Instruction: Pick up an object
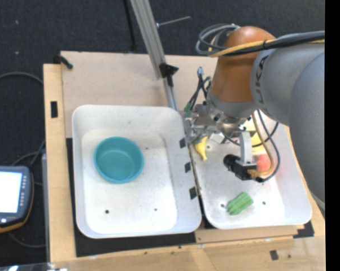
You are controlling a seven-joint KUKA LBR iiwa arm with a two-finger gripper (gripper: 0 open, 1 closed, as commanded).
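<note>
From where I stand, the grey arm (283, 78) with its orange band reaches in from the right and hangs over the right bin (286, 208). Its hand (199, 133) is low at that bin's far left corner, close to the edge shared with the left bin (130, 219). I cannot tell whether the hand is spread or pressed together, because the wrist covers it. A small yellow piece (201, 149) sits just on the near side of the hand, and I cannot make out whether the two touch. A green lump (239, 203) lies well apart from it, towards the near edge of the same bin. An orange ball (265, 162) rests further right. In the left bin a teal bowl (119, 160) stands upright. Both bins sit on the pale tabletop (113, 78).
</note>
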